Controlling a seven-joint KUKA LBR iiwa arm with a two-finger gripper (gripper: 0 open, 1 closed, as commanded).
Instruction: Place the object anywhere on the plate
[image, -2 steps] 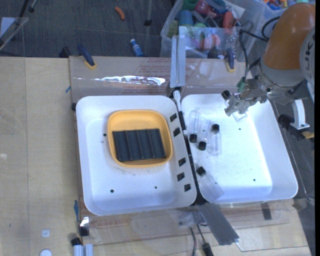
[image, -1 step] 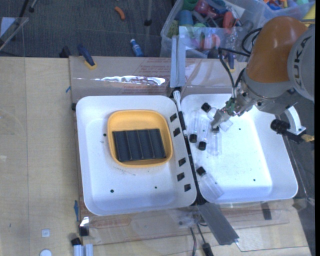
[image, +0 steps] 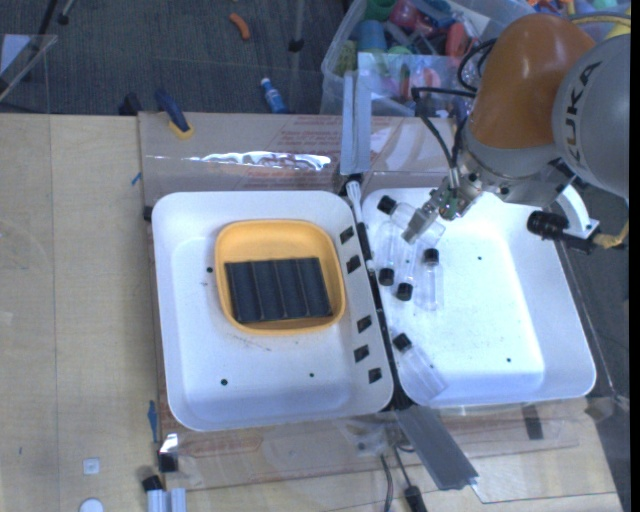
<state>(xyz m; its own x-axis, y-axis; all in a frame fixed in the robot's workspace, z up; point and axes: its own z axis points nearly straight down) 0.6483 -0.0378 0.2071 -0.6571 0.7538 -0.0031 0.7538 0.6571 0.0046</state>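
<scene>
Where ribbed black slab (image: 278, 290) fills plate (image: 232, 243), glossy yellow, round-cornered.

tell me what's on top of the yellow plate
A dark ribbed rectangular block lies flat on the yellow plate, covering most of its floor; whatever is under it is hidden.

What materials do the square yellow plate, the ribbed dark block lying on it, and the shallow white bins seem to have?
Square yellow plate: probably plastic, smooth, evenly coloured with soft sheen.
Ribbed dark block: matte, perhaps rubber or foam; reflects nothing.
Shallow white bins: likely moulded plastic, rounded corners, slightly glossy.
</scene>
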